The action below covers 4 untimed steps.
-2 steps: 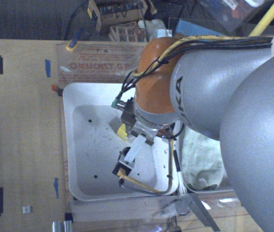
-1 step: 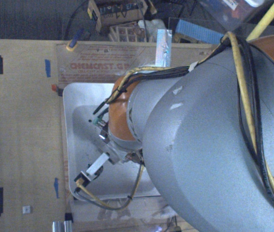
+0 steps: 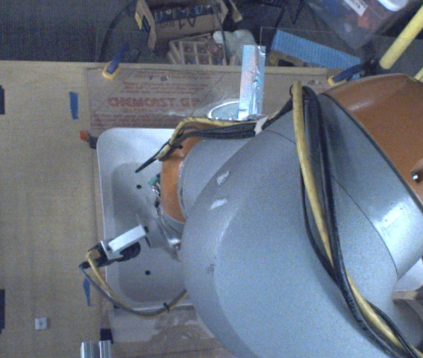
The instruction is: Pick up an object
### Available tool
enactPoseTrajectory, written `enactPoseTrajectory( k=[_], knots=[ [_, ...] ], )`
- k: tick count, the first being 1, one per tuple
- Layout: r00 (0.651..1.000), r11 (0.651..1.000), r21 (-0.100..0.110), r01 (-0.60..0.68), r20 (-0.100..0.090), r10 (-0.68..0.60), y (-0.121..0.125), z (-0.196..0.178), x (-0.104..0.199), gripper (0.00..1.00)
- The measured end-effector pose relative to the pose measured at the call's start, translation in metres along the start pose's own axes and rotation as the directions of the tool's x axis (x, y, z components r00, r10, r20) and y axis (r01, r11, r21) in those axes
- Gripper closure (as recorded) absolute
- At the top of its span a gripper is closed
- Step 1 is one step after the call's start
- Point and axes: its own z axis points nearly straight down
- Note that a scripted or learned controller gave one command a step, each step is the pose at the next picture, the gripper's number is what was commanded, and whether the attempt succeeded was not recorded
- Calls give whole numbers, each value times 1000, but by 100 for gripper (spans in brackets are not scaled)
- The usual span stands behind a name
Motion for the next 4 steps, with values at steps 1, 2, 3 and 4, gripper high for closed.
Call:
enactPoseTrajectory(
  k=[1, 2, 3, 4],
  knots=[
    [967, 967, 5, 256, 9, -256, -8, -101, -13, 100],
    [981, 981, 6, 193, 5, -193, 20, -3, -28, 100],
    [997, 997, 9, -81, -5, 81, 71, -1, -48, 100],
    [997, 997, 10, -80, -3, 80, 71, -10, -48, 100]
  ],
)
